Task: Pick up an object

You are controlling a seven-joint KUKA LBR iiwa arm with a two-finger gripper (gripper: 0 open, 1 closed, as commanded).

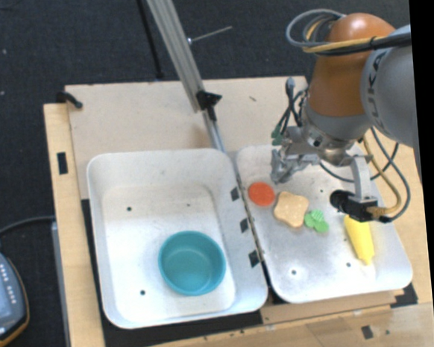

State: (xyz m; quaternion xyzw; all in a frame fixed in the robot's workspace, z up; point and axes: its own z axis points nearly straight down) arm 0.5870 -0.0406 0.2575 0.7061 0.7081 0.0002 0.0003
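camera view: looks down at a slant on a pale board desk (123,116) that carries two shallow white bins side by side.
arm: the grey arm (389,80) with its orange band reaches in from the right over the far part of the right bin (389,268).
claw: the claw (282,167) hangs low over the right bin's far left corner; whether it is apart or together cannot be told, and nothing shows clamped in it.
nearest thing: a flat round orange disc (261,194) lies just in front of the claw, close to the bin's left wall.
tan piece: a lumpy, soft-edged tan piece (291,209) lies just beside the disc, toward the middle.
green piece: a small knobbly green piece (316,222) touches the tan piece's right side.
yellow piece: a long, smooth yellow piece (361,241) lies near the bin's right wall, apart from the others.
left bin: the left bin (108,215) holds a round teal bowl (192,262), open side up, in its near half.
in the way: a slanted metal rail (179,52) comes down to the gap between the bins, just left of the claw.
surfaces: the bins look matt and scuffed, and the floor (57,39) around the desk is dark and rough.
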